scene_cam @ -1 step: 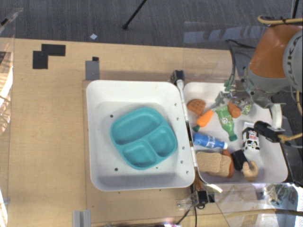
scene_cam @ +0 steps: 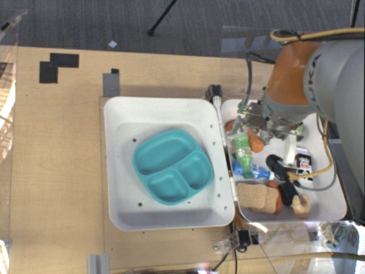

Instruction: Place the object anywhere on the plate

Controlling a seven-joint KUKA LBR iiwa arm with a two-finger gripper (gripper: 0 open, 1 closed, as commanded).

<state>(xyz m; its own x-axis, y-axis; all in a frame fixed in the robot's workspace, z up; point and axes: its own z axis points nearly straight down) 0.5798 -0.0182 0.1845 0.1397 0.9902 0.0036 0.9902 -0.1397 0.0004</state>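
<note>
Camera view: arm over the cluttered right bin (scene_cam: 336,210).
Gripper (scene_cam: 251,124) hangs above a green toy (scene_cam: 242,150), its opening impossible to tell; teal plate (scene_cam: 173,166) waits centre-left for a drop.

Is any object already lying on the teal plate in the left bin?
No, the teal plate has all three compartments bare.

counter (scene_cam: 63,170): pale wood | black L-shaped mark (scene_cam: 57,66): on the counter at 10 o'clock | grey clip (scene_cam: 112,84): just above the left bin's (scene_cam: 114,153) top-left corner | dark carpet (scene_cam: 114,10): along the top at 12 o'clock | thin black rod (scene_cam: 169,8): slanting across the carpet
</note>
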